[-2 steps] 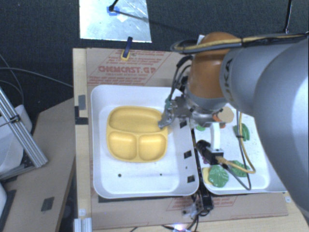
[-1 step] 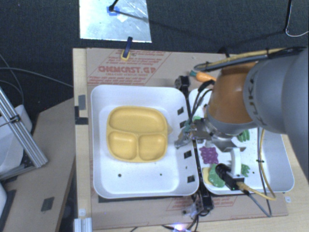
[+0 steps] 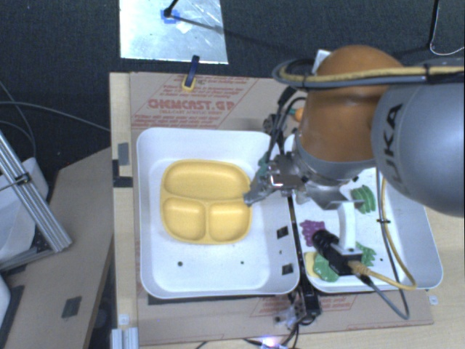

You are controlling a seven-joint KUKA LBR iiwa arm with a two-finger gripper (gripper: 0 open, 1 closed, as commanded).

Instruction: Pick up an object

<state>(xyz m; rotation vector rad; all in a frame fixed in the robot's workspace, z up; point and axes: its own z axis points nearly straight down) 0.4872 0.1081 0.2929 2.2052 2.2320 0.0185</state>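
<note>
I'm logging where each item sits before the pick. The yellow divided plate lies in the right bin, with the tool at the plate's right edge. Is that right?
Not quite. In the camera view the yellow divided plate lies in the left bin, not the right bin. The rest holds: the tool is at the plate's right edge.

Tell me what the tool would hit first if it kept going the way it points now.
Probably the yellow divided plate: the tool sits at its right rim in the left bin, pointing down-left. Height is unclear from this single view.
</note>
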